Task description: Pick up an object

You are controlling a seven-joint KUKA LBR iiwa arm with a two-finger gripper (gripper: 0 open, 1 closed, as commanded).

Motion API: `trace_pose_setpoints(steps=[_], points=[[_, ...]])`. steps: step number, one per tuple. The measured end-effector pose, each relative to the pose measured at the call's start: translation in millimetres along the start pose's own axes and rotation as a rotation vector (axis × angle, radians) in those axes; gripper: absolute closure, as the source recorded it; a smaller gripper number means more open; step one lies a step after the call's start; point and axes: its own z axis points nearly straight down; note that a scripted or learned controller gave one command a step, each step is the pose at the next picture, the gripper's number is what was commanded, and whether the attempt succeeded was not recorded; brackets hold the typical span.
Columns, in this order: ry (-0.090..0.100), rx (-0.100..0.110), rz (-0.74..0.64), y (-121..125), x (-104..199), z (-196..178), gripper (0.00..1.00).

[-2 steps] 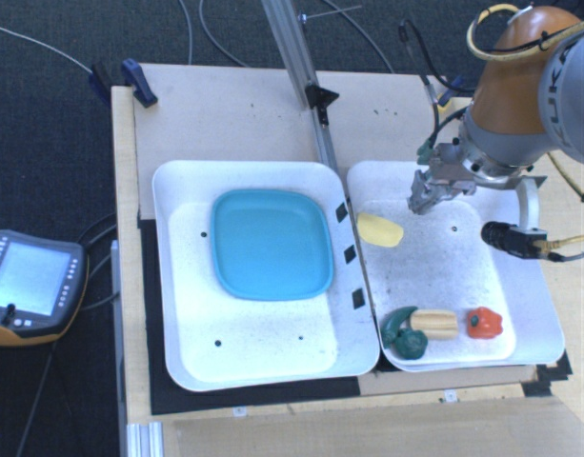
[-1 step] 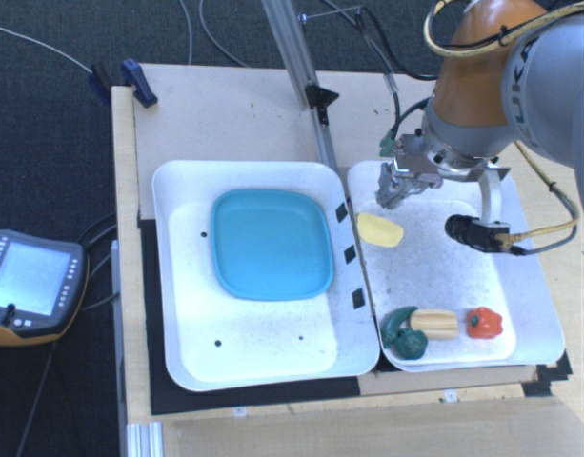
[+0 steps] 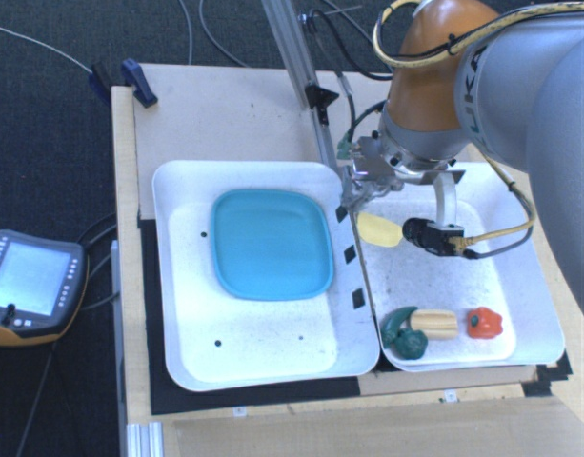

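Camera view shows me a blue plate (image 3: pixel 272 243) in the left bin (image 3: pixel 177 284), then the gripper (image 3: pixel 360 190) at the left wall of the right bin (image 3: pixel 525 265); I cannot tell whether it is spread or closed. A yellow piece (image 3: pixel 378 229) lies just beside it, toward the front edge, where a green piece (image 3: pixel 403 332), a tan cylinder (image 3: pixel 434 324) and a red piece (image 3: pixel 483 323) sit.

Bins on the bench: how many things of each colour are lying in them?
Blue: 1, the blue plate in the left bin
Yellow: 1, the yellow toy in the right bin
Green: 1, the green toy
Tan: 1, the tan roll
Red: 1, the red toy
Total: 5
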Motion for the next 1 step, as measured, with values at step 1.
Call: trace_pose_setpoints(steps=[1], points=[[0.000, -0.002, -0.001, -3.5, 58.2, -14.1, 1.00]])
